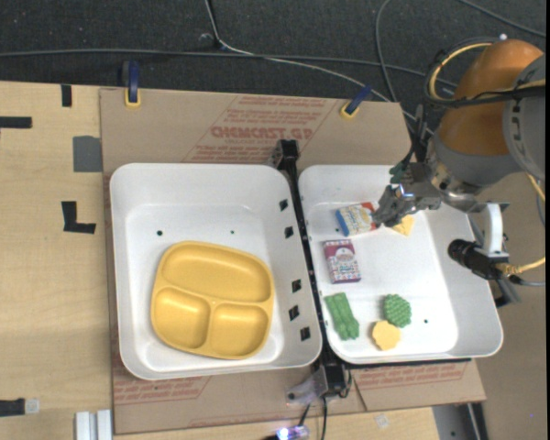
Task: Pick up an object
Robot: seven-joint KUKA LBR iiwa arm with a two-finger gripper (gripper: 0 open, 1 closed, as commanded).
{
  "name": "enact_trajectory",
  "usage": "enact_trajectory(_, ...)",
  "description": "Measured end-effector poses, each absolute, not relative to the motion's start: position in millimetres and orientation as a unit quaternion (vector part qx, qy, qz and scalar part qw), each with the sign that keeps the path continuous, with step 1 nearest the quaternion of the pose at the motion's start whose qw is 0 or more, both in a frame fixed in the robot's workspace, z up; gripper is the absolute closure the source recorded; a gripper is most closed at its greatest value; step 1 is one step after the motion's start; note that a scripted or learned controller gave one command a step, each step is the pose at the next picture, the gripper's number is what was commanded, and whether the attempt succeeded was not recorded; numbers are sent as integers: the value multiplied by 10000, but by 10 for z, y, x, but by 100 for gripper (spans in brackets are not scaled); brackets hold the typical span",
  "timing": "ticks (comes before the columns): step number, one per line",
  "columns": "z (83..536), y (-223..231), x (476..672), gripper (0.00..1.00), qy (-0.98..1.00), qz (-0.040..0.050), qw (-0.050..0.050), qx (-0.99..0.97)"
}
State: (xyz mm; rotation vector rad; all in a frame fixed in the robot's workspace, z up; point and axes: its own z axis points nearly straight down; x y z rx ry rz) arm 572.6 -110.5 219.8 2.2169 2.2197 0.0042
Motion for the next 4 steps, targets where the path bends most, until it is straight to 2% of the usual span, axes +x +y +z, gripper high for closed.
enact_trajectory(1,2292,-535,5599,100,7093,2,-9,7049)
enact_trajectory(4,2369,985,5436,100,7096,-4,-11,7046)
